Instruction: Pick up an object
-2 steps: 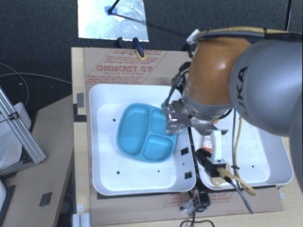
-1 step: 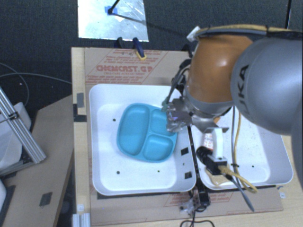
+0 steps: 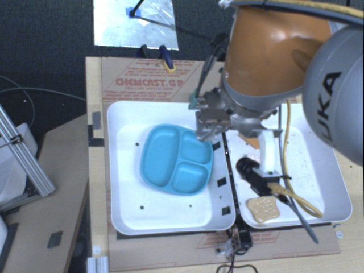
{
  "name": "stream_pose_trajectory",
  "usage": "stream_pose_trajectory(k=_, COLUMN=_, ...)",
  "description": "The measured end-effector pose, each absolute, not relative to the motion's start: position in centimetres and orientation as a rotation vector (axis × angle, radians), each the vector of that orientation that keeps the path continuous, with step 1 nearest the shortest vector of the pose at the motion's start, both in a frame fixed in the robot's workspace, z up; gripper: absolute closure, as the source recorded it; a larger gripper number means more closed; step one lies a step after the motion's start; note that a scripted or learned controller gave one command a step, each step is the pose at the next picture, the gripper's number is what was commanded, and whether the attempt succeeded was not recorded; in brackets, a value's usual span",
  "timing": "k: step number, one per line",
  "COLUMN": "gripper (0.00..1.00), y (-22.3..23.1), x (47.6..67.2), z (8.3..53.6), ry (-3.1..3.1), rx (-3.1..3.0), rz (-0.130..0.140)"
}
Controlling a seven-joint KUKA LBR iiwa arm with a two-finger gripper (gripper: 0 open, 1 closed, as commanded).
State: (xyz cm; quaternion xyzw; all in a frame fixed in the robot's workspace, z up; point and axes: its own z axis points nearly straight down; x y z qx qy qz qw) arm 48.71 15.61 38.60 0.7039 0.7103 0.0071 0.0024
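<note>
Within the left bin (image 3: 128, 209) lies the blue divided plate (image 3: 170, 166), likely light, stiff, slick plastic; its raised rim looks the best hold. Over its edge on the view's right hangs the end effector (image 3: 206, 131), open or closed I cannot tell

Two bins sit side by side on your bench. A plate (image 3: 173, 161) lies in the middle of the left bin (image 3: 125, 209), with the gripper (image 3: 206, 134) above its right rear edge. A slice (image 3: 263, 209) lies in the front left corner of the right bin (image 3: 335, 203).
</note>
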Motion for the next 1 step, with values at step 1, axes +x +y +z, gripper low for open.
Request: stream_pose_trajectory(k=1, gripper=1.00, y=15.38, x=48.77, z=39.09, ry=2.230, rx=2.208, rz=0.009)
